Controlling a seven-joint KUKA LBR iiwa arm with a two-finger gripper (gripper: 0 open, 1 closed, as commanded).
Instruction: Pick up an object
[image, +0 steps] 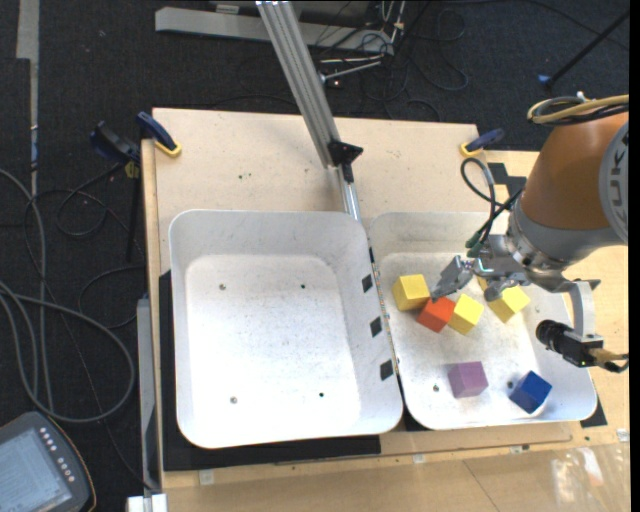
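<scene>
Low over the right bin (560, 405), the end effector (462, 276) hangs among a small cluster of blocks, and I cannot tell whether it is apart or together — the metal parts are small and mixed with cables at this size. No block is seen held in it.

Just below its tip lies an orange block (436, 314), touching a yellow block (466, 314) on that one's left side; another yellow block (410, 292) sits just to the left of the tip, and a third yellow one (508, 302) lies to the right of it, partly under the wrist. Further toward the near edge of the bin, well apart from the tip, are a purple block (467, 379) and a blue block (530, 391). The left bin (200, 240) stands far to the left.

I judge that the step in hand is the approach or the descent onto the cluster (the grasp itself is not confirmed). The next move calls for choosing one block — the orange one seems nearest — and closing squarely on it, because its neighbours are so tight that one of them may be pushed or caught together.

No brand, label or readable writing is visible on the blocks, the bins or the table (260, 160).
</scene>
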